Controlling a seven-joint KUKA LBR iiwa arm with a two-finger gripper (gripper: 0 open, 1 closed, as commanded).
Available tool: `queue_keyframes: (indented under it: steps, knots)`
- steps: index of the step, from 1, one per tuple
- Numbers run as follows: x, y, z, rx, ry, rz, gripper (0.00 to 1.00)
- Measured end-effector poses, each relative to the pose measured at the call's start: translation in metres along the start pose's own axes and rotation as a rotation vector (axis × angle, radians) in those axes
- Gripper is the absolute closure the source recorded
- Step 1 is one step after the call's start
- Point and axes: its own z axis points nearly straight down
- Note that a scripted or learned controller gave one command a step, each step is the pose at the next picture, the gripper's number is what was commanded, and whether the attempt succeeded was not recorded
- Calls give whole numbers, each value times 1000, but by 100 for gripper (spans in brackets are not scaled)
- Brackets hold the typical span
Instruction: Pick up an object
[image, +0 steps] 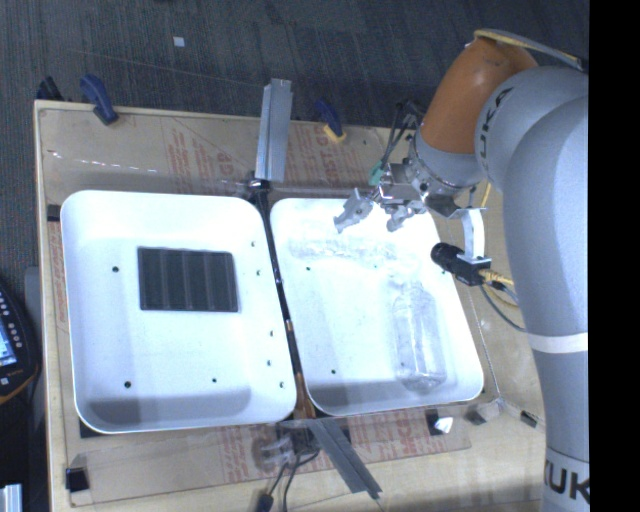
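Clear plastic bottle lies lengthwise in right bin.

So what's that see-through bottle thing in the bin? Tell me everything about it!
The clear bottle looks like thin transparent plastic, so the white bin shows through it. It lies on its side in the right-hand bin, near that bin's right wall, with its narrow neck pointing to the far side and its wider base toward the near edge. It rests on the bin floor. The tool hangs above the bin's far edge, apart from it.
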Motion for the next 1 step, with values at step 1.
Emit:
queue_keyframes:
  steps: [1]
  knots:
    - [-37,14,-23,-6,-1,222,0]
